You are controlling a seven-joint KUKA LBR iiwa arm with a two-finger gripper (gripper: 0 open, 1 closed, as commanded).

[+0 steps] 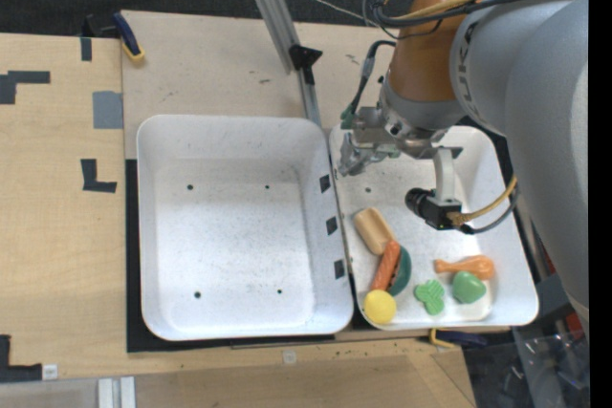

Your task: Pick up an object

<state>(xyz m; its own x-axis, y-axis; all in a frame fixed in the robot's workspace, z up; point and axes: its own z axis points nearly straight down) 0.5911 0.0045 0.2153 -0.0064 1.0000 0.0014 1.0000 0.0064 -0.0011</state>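
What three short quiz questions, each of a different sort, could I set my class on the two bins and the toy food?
1. True or false: the left bin holds most of the toys.
2. Which toy lies nearest the right bin's front left corner?
A. lemon
B. carrot
C. bread roll
3. Fill in: the end effector hovers over the right bin's ___ left corner.

Key:
1. False; the toys all lie in the right bin.
2. A
3. back
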